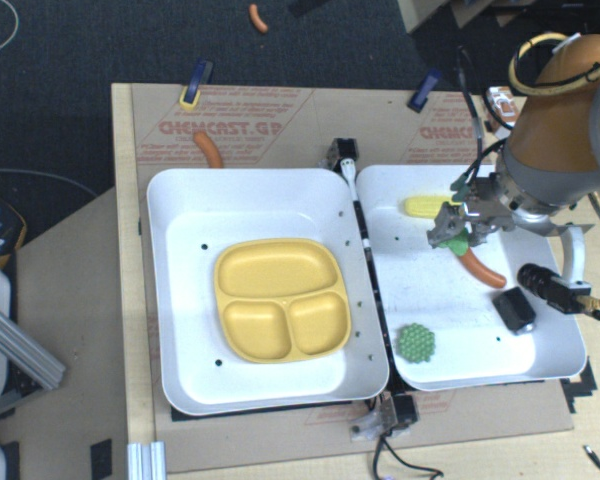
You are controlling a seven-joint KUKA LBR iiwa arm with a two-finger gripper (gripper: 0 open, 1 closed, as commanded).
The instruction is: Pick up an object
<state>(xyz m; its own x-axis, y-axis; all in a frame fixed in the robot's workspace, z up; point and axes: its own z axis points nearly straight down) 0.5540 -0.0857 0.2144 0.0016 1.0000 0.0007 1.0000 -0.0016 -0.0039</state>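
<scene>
Because the toys lie loose in the right bin [550,363], the gripper [458,230] is lowered between the yellow corn [425,207] and the carrot [480,268]; whether anything is gripped cannot be told.

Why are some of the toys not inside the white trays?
Two look stray: an orange hot dog lies on the cardboard behind the left bin, and another small orange piece sits on the dark floor.
</scene>
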